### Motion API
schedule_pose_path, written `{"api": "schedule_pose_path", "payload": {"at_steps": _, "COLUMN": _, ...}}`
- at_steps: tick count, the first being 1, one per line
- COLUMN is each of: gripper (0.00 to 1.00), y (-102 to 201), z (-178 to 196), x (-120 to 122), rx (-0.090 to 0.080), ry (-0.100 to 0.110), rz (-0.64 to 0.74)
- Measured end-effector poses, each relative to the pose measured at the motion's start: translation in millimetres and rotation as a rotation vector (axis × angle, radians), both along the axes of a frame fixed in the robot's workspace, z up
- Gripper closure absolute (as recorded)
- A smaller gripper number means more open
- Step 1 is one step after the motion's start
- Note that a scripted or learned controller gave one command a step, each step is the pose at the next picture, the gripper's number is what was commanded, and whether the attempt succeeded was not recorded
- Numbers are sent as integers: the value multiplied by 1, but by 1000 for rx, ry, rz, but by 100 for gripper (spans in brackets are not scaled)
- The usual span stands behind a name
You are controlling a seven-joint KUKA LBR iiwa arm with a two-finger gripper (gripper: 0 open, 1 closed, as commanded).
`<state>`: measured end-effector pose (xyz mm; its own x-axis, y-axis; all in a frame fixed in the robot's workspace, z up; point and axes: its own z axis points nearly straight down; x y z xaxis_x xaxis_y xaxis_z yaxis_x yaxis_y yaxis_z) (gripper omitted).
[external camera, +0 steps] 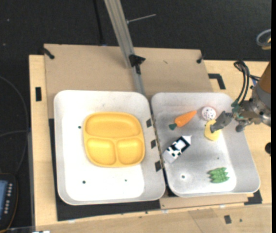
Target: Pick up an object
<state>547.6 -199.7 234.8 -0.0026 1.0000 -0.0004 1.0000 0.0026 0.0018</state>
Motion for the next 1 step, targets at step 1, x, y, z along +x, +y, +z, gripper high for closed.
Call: {"api": "schedule_pose_path", "payload": {"at_steps": 1, "gripper": 0, "y": 0, "z": 0, "x": 0, "rx": 0, "ry": 0, "rz": -1}}
